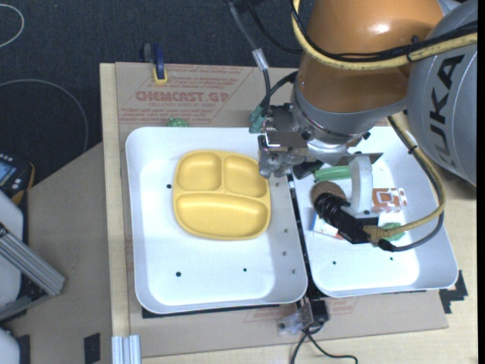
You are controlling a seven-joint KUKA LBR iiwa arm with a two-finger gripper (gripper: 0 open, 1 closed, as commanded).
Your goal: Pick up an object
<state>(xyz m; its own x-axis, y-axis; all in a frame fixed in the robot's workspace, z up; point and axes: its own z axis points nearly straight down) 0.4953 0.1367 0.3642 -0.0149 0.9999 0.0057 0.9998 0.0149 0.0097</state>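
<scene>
Nearest you, the yellow plate with 3 compartments lies flat in the left bin. Across the seam, a white-and-orange card lies in the right bin. Further back, the gripper hangs over the seam between the 2 bins, beside the plate's corner; you cannot tell how open it is or what it holds.

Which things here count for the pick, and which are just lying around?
For the job: gripper; yellow divided plate in the left bin; orange-and-white packet in the right bin.
Lying about: clamp at the brown board's top edge; metal rail left of the bench.
</scene>
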